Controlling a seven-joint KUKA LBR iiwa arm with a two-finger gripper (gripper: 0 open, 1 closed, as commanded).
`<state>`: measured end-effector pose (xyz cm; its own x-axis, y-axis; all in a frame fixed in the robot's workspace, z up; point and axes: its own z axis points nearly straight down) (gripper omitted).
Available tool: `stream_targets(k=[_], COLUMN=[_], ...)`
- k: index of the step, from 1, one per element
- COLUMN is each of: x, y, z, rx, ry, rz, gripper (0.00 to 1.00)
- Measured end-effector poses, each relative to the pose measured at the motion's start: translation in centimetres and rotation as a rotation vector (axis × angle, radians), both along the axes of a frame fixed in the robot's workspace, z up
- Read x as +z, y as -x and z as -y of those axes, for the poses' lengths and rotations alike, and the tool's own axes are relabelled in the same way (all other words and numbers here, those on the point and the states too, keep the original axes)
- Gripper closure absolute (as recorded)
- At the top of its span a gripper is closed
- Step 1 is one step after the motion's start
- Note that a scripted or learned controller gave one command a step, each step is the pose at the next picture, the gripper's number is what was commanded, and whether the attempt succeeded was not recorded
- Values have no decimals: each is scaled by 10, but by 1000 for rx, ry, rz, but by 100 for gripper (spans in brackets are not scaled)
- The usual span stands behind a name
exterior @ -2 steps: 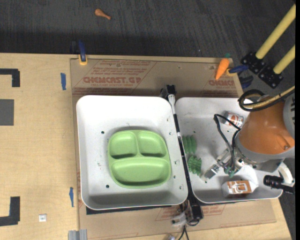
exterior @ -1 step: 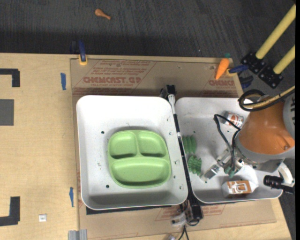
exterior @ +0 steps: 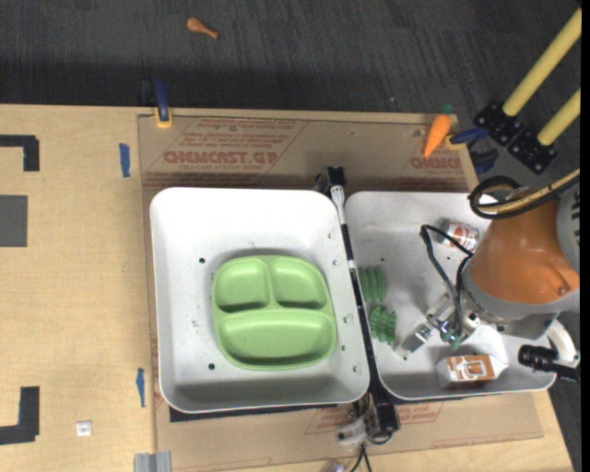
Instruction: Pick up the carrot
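A small orange carrot (exterior: 437,135) with a green top lies on the cardboard just behind the right bin (exterior: 396,217), outside its rim. My gripper (exterior: 431,332) hangs low inside the right bin, near its front middle, well in front of the carrot. The arm's orange band (exterior: 524,260) and grey wrist cover the bin's right part. Beside the gripper on the left lie pale green toy vegetables (exterior: 378,302). An orange and white box (exterior: 471,369) lies just to its front right.
A small can (exterior: 459,235) lies at the back of the right bin beside the arm's cables. The left bin (exterior: 184,240) holds a green divided plate (exterior: 273,310). Another small orange piece (exterior: 201,28) lies on the dark floor far back. Yellow poles (exterior: 544,69) rise at the back right.
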<state>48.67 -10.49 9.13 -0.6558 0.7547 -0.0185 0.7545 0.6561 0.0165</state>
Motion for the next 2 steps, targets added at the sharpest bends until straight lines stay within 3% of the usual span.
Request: stream_targets(k=[1, 2], x=[0, 15], y=[0, 7], z=[4, 53], rx=[481, 853], ry=[7, 9], rz=[0, -20], gripper=[0, 0])
